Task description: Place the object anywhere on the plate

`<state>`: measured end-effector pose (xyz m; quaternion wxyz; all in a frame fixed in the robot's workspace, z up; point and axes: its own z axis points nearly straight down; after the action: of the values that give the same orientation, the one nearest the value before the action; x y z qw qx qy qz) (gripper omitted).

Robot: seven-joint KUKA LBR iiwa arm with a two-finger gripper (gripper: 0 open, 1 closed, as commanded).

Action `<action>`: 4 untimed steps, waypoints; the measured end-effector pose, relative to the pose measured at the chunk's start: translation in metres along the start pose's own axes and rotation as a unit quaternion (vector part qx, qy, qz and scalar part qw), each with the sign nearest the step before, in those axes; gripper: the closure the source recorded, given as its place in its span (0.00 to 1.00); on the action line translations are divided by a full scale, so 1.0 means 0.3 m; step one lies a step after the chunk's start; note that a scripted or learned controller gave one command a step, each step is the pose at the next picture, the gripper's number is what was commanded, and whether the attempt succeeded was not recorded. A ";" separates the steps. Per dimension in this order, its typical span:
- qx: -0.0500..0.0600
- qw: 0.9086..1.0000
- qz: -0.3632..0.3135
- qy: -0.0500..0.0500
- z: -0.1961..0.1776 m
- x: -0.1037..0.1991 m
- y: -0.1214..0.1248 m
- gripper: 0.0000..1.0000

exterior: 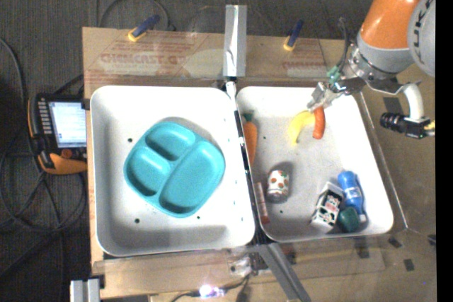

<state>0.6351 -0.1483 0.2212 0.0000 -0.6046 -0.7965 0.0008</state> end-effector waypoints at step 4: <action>-0.001 0.946 -0.325 0.001 0.125 0.714 0.080 1.00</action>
<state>0.6006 0.0644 0.1835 0.0007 -0.3129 -0.9498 -0.0008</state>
